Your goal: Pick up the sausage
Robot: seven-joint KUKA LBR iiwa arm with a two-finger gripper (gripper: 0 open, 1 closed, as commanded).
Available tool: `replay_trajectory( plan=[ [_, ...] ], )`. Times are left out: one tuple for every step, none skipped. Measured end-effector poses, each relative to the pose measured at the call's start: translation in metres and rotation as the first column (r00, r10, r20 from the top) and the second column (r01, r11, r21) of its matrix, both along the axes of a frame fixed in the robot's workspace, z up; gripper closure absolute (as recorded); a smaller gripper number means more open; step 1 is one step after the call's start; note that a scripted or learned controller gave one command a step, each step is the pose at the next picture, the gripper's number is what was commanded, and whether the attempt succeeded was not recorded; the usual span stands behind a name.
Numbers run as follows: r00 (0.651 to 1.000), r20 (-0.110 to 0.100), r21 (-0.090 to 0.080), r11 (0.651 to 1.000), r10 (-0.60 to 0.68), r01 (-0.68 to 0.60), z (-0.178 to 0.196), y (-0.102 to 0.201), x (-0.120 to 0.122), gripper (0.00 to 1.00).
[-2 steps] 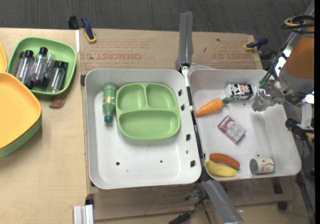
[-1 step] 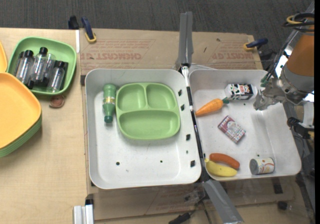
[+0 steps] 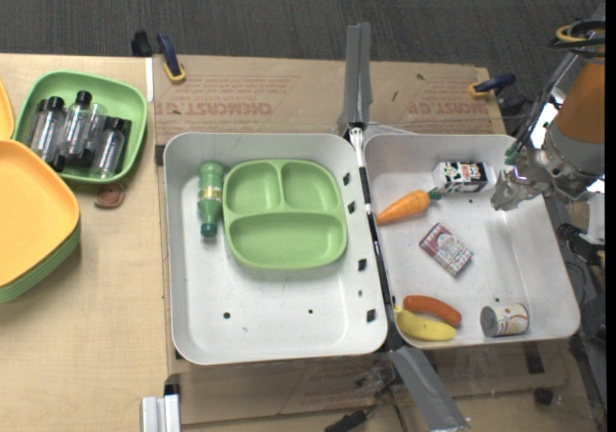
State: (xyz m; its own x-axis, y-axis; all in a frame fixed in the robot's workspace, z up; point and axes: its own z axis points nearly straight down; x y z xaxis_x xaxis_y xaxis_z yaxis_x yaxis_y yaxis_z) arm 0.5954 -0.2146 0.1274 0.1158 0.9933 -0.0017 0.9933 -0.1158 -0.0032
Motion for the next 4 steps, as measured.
replay_trajectory(
  plan=[
    [1.000, 0.000, -0.001, 1.000, -0.001, 0.001, 0.009, -0.001, 0.000, 1.00],
    [1.000, 0.000, -0.001, 1.000, -0.001, 0.001, 0.018, -0.002, 0.000, 1.00],
    [1.000, 0.000, -0.002, 1.000, -0.002, 0.002, 0.026, -0.003, 0.000, 1.00],
    [1.000, -0.001, -0.003, 1.000, -0.002, 0.002, 0.034, -0.004, -0.001, 1.00]
  ],
)
